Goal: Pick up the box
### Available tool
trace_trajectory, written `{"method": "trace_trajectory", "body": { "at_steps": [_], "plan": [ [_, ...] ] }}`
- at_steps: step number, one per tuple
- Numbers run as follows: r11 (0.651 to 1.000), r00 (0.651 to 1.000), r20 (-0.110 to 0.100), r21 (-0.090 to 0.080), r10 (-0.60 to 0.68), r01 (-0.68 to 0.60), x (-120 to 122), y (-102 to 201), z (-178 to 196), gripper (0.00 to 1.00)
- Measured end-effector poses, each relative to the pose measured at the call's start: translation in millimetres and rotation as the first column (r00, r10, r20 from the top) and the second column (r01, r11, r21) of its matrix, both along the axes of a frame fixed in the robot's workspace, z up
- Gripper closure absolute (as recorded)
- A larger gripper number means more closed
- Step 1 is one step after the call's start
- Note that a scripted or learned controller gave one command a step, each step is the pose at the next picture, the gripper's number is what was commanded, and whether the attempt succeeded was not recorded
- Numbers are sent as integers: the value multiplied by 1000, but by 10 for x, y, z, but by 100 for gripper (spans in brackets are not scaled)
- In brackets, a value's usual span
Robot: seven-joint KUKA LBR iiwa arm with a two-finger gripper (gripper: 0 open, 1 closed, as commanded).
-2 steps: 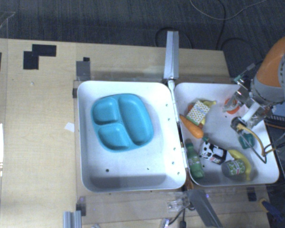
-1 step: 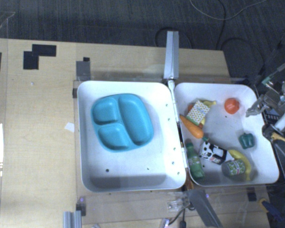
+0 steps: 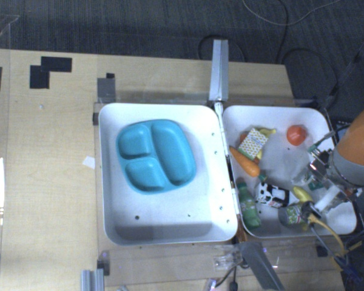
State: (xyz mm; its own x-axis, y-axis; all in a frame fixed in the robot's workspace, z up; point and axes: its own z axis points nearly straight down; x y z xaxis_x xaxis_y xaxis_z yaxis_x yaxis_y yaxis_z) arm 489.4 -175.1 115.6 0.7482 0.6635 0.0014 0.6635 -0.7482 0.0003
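While my fingers (image 3: 320,183) hang at a spread I cannot tell, right of the box (image 3: 253,143) beside the carrot (image 3: 246,162), I risk snagging the crowding tomato (image 3: 296,134) or banana (image 3: 301,193) instead.

A matt, pale wood-grain bench (image 3: 42,180) carries two smooth white plastic bins (image 3: 164,232). The blue divided tray (image 3: 156,155) looks like glossy moulded plastic. A brushed metal bar (image 3: 219,68) stands at the bins' far edge. The small box (image 3: 253,142) near the right bin's far-left corner appears printed cardboard; beside it, a shiny orange plastic carrot (image 3: 245,162).
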Motion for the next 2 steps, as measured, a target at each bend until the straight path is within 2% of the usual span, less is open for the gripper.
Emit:
{"method": "trace_trajectory", "body": {
  "at_steps": [1, 2],
  "plan": [
    [999, 999, 3, -2, -41, 41, 1042, -196, 1214, 0],
    [993, 993, -1, 0, -117, 117, 495, -2, 150, 0]
  ]
}}
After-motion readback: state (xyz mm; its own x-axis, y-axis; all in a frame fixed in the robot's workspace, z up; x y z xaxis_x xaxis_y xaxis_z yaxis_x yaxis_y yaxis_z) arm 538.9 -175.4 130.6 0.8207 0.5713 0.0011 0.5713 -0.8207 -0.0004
